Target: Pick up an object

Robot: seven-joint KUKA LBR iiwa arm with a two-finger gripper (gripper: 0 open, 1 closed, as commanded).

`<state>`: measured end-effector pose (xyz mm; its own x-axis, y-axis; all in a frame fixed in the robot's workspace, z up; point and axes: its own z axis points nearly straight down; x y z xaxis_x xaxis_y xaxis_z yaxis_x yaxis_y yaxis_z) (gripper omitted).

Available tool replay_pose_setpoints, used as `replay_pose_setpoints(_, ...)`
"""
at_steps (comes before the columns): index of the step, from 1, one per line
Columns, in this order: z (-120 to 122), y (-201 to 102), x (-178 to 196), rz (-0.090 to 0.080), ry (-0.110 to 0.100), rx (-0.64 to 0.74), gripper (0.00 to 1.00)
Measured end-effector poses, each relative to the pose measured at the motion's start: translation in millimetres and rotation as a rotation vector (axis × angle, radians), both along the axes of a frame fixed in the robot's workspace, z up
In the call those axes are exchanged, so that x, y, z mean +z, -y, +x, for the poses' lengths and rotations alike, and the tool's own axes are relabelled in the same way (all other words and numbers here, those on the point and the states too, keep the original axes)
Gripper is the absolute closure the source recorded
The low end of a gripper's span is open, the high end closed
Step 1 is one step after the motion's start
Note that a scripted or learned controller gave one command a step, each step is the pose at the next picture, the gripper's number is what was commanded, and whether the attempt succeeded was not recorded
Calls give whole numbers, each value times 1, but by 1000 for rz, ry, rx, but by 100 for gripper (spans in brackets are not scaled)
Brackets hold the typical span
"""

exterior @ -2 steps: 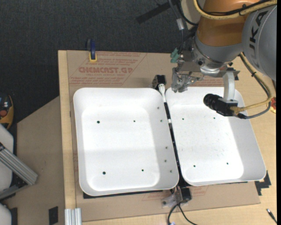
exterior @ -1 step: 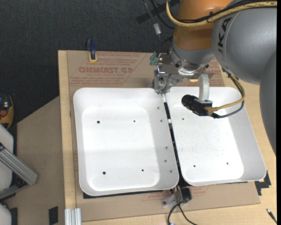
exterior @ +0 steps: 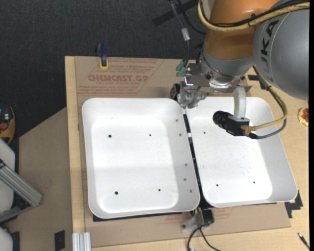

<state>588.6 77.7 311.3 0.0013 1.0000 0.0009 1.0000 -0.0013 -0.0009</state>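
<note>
Closest to the camera, a small black plug with a dark cable [exterior: 203, 218] lies on the flat brown cardboard sheet [exterior: 132, 233], just beyond the near edges of the two bins. Off to the left, a grey ribbed aluminium rail [exterior: 19, 186] lies at a slant, clear of the sheet.

On the cardboard sit the shallow white plastic left bin [exterior: 86, 142] and the shallow white plastic right bin [exterior: 287, 171], side by side, their inner rims touching along a dark seam. Each floor is dotted with a few small dark holes. Nothing in either bin stands out to me as the object to pick up, so I cannot tell where it is.

Farther in, a short black cylinder with a tan cable [exterior: 230, 122] hangs from my wrist over the far part of the right bin. Just beyond it, my metal two-finger gripper [exterior: 189, 95] is down at the far end of the seam, right over the meeting rims. Whether it is open or closed I cannot tell, since my own wrist hides it. Above it rise my grey arm [exterior: 289, 44] and its glossy orange band [exterior: 230, 14].

Farthest off, red lettering reading CHEMCAST GP [exterior: 117, 77] runs across the cardboard, and a blue and yellow clamp [exterior: 102, 55] grips its far edge.
</note>
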Motion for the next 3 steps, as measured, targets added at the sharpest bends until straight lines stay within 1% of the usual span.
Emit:
replay_pose_setpoints(1, -24, -49, 14, 2, 1, 7, 100)
replay_pose_setpoints(2, -59, -72, 21, 0, -2, 5, 100)
replay_pose_setpoints(3, -1, -90, -61, -3, -7, 2, 100)
